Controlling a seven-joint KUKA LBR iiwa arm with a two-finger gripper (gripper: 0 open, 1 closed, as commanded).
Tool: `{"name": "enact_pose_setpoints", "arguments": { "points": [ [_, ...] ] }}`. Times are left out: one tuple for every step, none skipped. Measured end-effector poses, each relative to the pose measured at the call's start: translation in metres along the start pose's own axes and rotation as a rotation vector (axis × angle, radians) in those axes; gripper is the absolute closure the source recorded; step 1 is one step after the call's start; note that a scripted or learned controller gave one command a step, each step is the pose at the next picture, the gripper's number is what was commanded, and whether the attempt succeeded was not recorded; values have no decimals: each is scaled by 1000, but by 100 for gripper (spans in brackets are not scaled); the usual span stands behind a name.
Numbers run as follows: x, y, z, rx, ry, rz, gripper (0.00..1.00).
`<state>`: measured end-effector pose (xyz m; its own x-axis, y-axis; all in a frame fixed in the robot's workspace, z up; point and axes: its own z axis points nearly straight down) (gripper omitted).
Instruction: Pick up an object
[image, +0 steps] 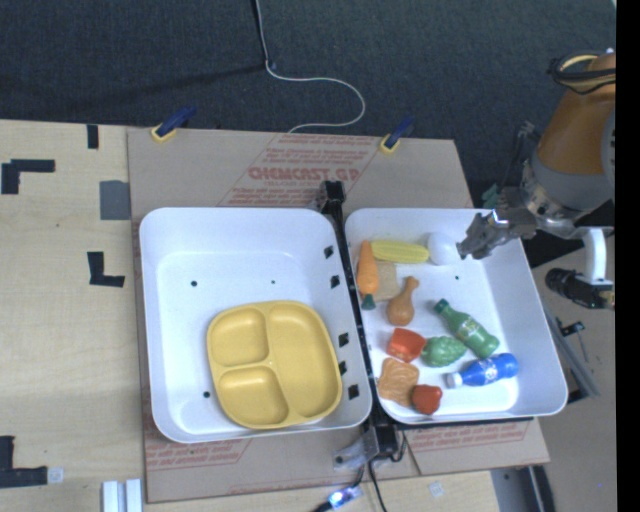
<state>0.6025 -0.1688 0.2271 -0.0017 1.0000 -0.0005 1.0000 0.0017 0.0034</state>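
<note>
The hand (478, 243) hovers over the far right corner of the right bin (530, 300), just beside a white ball (442, 247); whether its fingers are open or closed cannot be determined. Nothing is visible between them. The right bin contains a corn cob (399, 251), a carrot (367, 267), a drumstick (403, 300), a green bottle (466, 329), a blue bottle (487, 370) and other toy foods clustered toward its left and near edges. The left bin (190, 260) contains a yellow divided plate (274, 362) near its front edge.
</note>
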Motion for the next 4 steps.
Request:
{"name": "enact_pose_setpoints", "arguments": {
  "points": [
    [42, -20, 1, 6, 1, -2, 100],
    [102, -22, 6, 6, 1, -4, 100],
    [113, -34, -7, 5, 2, -1, 100],
    [114, -42, 10, 7, 0, 1, 100]
  ]
}}
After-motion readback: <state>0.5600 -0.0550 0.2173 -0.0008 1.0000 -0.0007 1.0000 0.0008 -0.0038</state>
